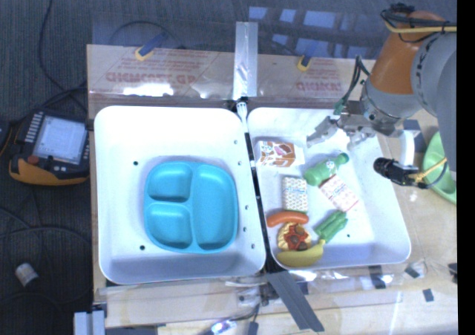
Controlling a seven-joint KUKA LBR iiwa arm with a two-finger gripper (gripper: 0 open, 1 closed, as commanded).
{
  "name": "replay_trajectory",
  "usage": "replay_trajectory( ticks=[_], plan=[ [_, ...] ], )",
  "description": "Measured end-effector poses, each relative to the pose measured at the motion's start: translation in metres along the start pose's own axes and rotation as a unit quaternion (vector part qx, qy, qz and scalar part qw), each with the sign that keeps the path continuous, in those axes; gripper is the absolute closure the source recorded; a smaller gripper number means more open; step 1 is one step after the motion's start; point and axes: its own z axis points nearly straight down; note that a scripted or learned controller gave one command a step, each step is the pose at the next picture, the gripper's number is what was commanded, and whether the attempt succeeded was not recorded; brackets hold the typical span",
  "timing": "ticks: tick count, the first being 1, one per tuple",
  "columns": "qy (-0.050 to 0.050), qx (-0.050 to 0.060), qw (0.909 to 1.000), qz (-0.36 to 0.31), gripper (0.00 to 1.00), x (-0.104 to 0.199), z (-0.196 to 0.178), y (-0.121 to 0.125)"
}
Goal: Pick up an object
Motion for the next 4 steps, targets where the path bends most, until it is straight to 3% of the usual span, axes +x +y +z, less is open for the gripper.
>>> replay_trajectory(
  ticks=[1,2,3,4],
  plan=[
    [-0.005,-0.011,0.9999,-0.012,0.0,-0.013,0.045,-0.006],
    [-0.002,0.0,0.9986,-0.053,0.0,0.013,0.002,-0.016],
    [-0.002,-0.001,0.999,-0.044,0.0,-0.003,0.055,-0.019],
    [0.0,-0.001,0.999,-0.044,1.0,-0.001,0.047,-0.019]
  ],
)
